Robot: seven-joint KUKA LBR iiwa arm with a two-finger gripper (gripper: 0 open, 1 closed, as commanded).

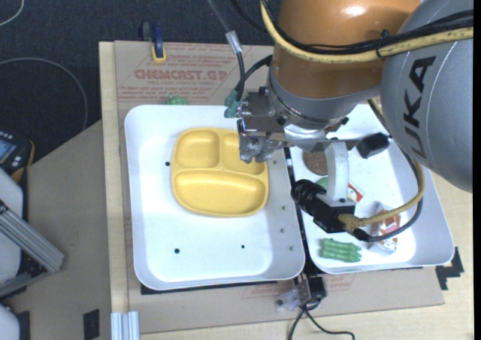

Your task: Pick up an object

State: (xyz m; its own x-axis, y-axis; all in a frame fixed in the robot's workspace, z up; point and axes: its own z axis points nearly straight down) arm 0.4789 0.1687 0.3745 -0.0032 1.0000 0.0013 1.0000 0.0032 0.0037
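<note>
Gripper [254,152]: you see it low over the right rim of the yellow plate [218,173]; whether anything is pinched, you cannot tell.
Plate: lies in the left bin [150,203], upper middle.
Risk: the thin rim may slip free and the plate tip.
Surface: smooth white bins on a brown board [188,68].
Room: dark carpet [60,22], loose cables.

My arm [421,83]: grey casing with black "KUKA" lettering, glossy orange band [342,7] above wrist. Yellow and black cables [301,37] loop around it. End effector [254,152]: grey metal.
</note>
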